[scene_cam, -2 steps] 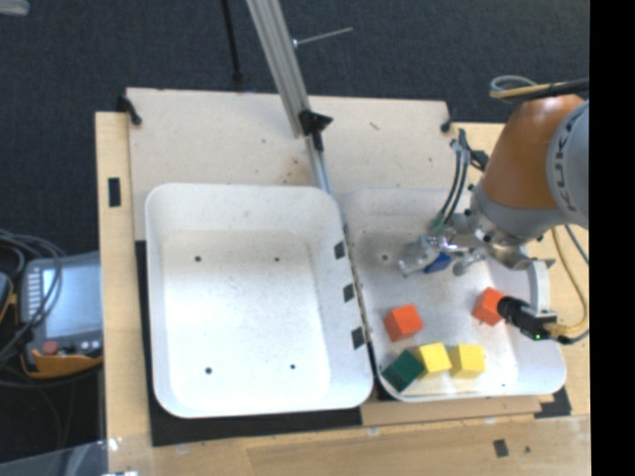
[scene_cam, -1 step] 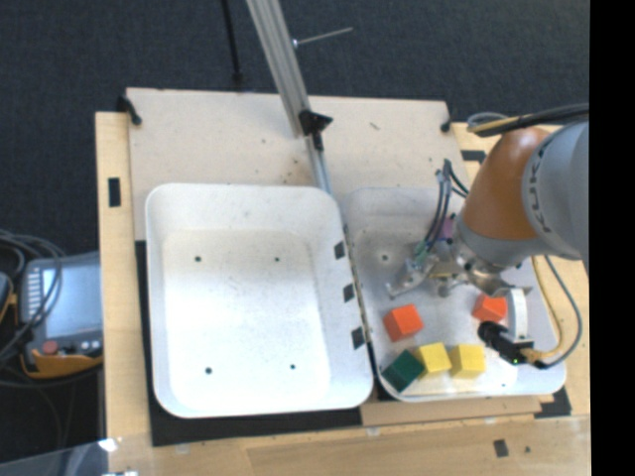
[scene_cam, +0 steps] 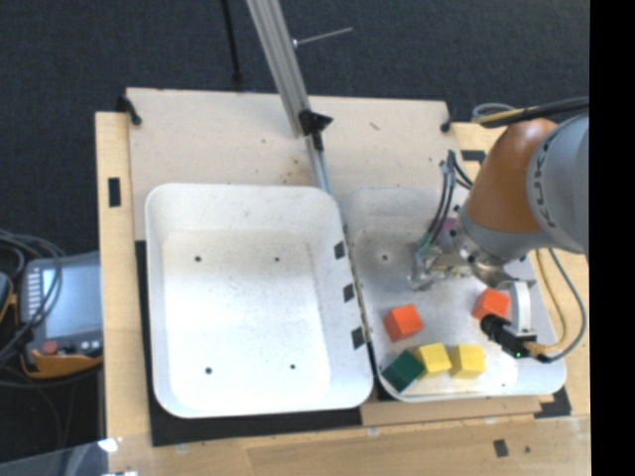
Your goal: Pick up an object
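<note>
Camera view looks down on a pale wooden desk (scene_cam: 114, 266) bearing two shallow white plastic bins. Nearest, at about five o'clock in the scene, a row of small blocks lies along the near rim of the right bin (scene_cam: 382, 216): a dark green cube (scene_cam: 404, 370), a yellow cube (scene_cam: 435, 358) touching it, and a second yellow cube (scene_cam: 468, 360) just beside that. Slightly farther, an orange cube (scene_cam: 403, 321) sits at twelve o'clock of the green one, and another orange block (scene_cam: 492, 305) lies at three o'clock of it, under the arm. The pincer (scene_cam: 429, 271) hangs over the bin floor beyond the orange cube; whether it is wide or narrow cannot be told. The left bin (scene_cam: 238, 296) lies at nine o'clock. Farthest, a slanted aluminium rail (scene_cam: 283, 62) rises at twelve o'clock.
</note>
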`<state>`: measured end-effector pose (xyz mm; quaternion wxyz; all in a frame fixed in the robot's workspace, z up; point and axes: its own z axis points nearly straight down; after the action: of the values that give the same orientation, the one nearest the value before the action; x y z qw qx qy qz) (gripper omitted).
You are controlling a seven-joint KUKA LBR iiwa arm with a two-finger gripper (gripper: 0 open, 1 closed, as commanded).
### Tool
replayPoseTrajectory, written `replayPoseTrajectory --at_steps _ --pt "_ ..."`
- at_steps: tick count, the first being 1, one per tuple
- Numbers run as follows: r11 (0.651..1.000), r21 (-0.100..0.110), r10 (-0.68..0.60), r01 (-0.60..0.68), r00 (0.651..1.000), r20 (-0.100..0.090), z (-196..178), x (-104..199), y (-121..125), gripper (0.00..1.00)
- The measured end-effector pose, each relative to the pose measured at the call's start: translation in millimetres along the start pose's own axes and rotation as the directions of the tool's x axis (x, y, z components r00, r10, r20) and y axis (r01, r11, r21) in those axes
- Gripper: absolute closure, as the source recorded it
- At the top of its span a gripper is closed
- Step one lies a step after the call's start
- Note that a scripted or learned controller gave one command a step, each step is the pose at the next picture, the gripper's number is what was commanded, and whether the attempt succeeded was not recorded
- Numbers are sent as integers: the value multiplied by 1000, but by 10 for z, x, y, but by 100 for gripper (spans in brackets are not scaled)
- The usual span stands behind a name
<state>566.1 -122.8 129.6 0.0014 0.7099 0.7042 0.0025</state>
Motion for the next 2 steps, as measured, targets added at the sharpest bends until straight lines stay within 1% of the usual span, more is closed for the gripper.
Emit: replayPoseTrajectory --at_steps 1,2 --pt "1000 -2 -12 12 1000 2 -577 64 -40 100" --pt "1000 -3 -12 12 1000 3 -1119 56 -16 100"
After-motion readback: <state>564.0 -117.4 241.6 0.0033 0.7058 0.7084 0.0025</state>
